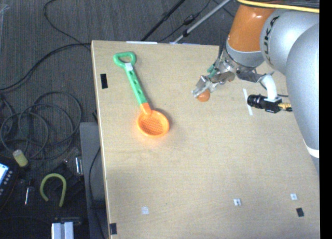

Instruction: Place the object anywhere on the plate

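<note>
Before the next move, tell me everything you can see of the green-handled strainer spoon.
The strainer spoon lies flat on the tan bench top, far left. Its green plastic-looking handle ends in a loop toward the back edge; the round orange mesh-like bowl points toward the front. Only the bench touches it. The tool is well apart, to its right.

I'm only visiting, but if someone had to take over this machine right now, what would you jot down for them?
Gripper: over the bench's right part, with a small orange object at its fingertips; a firm hold is not certain.
Bench: a green-handled strainer spoon with an orange bowl lies at left, untouched.
Done: the object appears picked up.
Left: I see no plate to place it on; find one first.
</note>
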### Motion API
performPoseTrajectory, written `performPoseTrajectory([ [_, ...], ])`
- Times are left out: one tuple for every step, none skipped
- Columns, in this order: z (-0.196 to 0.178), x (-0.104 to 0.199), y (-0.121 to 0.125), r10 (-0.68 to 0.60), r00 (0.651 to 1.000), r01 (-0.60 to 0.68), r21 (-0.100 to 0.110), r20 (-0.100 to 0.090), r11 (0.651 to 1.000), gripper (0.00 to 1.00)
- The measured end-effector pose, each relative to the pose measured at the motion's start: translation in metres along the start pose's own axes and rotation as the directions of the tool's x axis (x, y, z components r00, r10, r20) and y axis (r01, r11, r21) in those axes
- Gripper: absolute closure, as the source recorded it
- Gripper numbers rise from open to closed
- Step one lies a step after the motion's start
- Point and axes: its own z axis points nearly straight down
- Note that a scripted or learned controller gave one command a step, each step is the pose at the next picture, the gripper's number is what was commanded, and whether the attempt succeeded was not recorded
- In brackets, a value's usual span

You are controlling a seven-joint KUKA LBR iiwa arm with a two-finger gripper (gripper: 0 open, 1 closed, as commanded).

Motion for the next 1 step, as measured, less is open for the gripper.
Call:
performPoseTrajectory([
  [-0.0001, -0.0001, 0.0, 0.0, 1.0, 0.0, 0.0, 0.0, 1.0, 0.0],
])
